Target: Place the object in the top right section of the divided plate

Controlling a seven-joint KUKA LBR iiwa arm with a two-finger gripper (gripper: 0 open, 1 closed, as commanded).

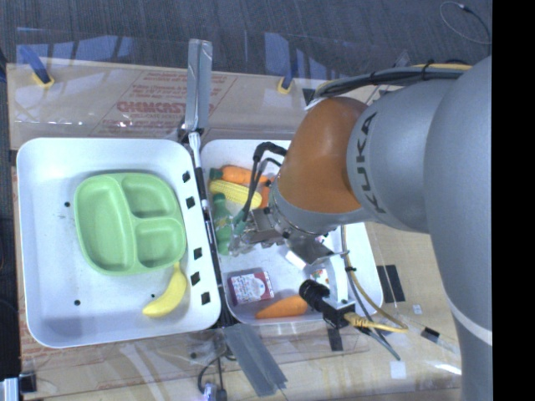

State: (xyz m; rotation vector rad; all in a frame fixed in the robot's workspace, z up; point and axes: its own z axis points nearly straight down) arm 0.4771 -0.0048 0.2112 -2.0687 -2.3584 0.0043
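A green divided plate (125, 224) lies in the left bin (33, 249), with one long section on its left and two smaller sections on its right. Nothing lies in any of its sections. A yellow banana (167, 297) rests on the bin floor just below the plate's lower right corner. My gripper (247, 234) hangs low over the left part of the right bin (368, 282), among the food items there. The arm's orange band and grey wrist hide much of that bin.
In the right bin lie a carrot (236, 175) and a corn cob (234, 192) at the top, a green item (222, 215) by the left wall, and a red packet (250, 286) and a second carrot (282, 308) near the front. A divider wall runs between the bins.
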